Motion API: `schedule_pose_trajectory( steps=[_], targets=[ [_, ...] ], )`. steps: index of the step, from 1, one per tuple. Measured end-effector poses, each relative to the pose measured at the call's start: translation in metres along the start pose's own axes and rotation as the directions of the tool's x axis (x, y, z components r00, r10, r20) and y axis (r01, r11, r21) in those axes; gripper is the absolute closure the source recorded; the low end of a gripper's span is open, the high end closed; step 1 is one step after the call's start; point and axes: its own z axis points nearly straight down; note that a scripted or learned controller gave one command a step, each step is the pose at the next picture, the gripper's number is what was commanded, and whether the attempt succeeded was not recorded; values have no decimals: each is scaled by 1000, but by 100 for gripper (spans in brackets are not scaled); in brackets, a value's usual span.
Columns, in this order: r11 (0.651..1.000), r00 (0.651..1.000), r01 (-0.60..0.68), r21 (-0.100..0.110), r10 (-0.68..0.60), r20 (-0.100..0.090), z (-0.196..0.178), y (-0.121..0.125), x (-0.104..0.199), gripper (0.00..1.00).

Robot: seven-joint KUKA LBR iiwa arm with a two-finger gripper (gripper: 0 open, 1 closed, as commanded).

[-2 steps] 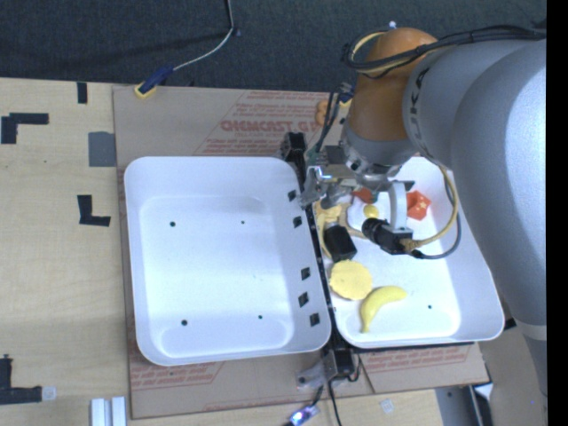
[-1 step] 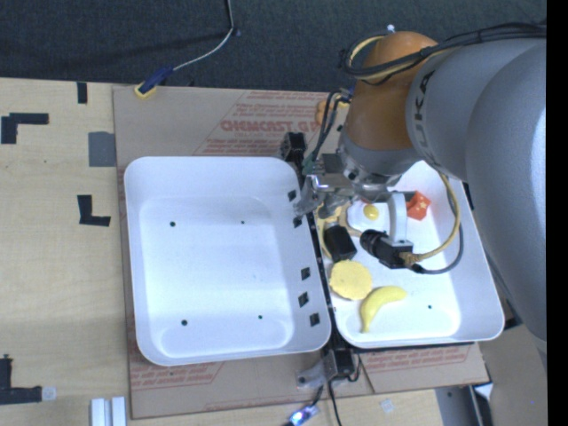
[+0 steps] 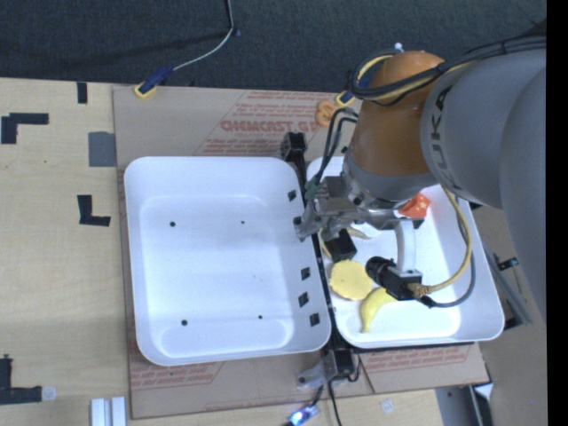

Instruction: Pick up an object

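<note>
Arm (image 3: 399,131): lowered over the right bin (image 3: 470,322), presumably for a pick.
Jaws: state cannot be told.
Objects: yellow disc (image 3: 348,280) and banana (image 3: 374,308) near the right bin's left wall; orange piece (image 3: 414,207) beside the wrist.

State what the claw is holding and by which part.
Cannot be told: the claw is down in the right bin above the yellow pieces, hidden by the wrist.

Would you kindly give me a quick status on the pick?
Arm low over right bin. Yellow banana and yellow disc lying loose there. Orange piece beside wrist.
</note>
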Motion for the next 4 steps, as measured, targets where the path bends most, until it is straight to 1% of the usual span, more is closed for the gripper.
schedule_pose_trajectory(
  steps=[1, 2, 3, 4],
  targets=[
    [1000, 1000, 1, -21, -1, 2, -133, 75, 13, 100],
    [1000, 1000, 3, 10, -3, 2, -18, 66, 75, 100],
    [1000, 1000, 6, 4, -6, 2, 37, 62, 157, 100],
    [1000, 1000, 4, -1, -4, 1, 8, 24, 202, 100]
  ],
)
